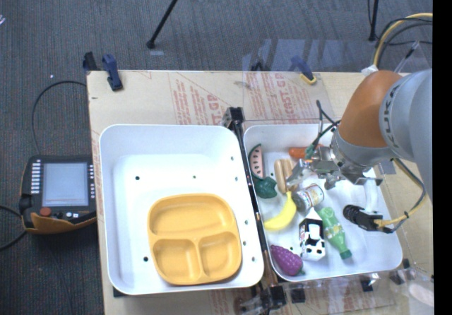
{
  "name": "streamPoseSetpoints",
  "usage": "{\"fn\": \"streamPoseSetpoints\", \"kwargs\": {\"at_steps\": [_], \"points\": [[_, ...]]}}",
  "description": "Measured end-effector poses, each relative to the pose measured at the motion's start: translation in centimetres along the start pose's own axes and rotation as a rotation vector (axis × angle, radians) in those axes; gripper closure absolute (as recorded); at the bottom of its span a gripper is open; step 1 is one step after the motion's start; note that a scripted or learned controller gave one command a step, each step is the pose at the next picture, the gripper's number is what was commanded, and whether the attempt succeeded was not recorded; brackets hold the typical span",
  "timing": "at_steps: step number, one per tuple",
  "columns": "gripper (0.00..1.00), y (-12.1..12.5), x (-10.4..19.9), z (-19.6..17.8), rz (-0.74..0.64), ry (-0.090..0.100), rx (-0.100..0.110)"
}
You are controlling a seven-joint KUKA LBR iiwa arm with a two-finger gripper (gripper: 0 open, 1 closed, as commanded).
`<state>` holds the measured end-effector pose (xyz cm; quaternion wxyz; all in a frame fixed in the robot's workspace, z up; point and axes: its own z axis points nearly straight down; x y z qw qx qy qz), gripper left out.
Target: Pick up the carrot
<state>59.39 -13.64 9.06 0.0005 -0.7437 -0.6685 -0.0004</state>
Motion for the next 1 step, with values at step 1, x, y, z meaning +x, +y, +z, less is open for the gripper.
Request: {"fn": "streamPoseSetpoints", "kwargs": {"at_steps": [1], "points": [[0.00,-6.55,-2.67,0.03,0.320,0.005,0.002]]}}
